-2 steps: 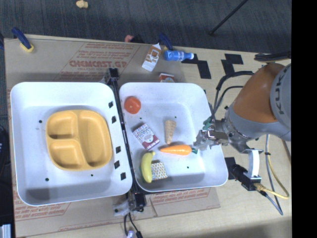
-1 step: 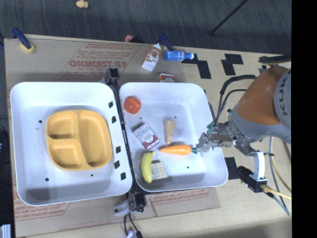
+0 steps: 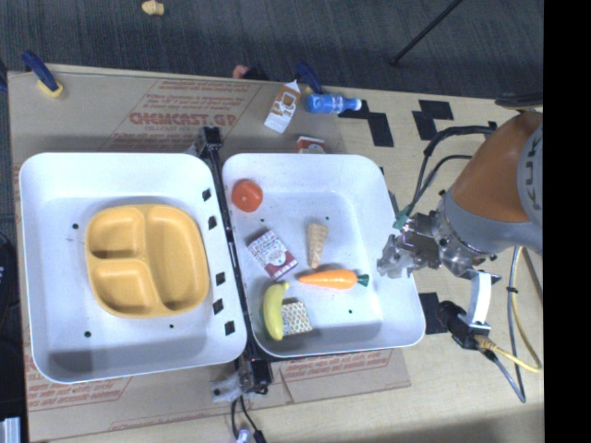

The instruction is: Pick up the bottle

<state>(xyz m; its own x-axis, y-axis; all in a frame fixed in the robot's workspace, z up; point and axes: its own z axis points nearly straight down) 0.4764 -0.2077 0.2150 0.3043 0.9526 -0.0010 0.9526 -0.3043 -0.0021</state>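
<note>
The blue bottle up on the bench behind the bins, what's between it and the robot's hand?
In the camera view, mostly bare ground: the right bin's back-right corner and cardboard with black marks separate the blue bottle from the hand. No loose item lies there.

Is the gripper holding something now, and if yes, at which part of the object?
Nothing is held. The gripper is at the right rim of the right bin, with no object between its fingers. The blue bottle lies on the bench behind the bins.

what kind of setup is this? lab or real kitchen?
Likely a robot lab pick-and-place bench, not a kitchen: two white bins clamped on cardboard, toy food such as a carrot and banana, and a cabled arm reaching in.
</note>
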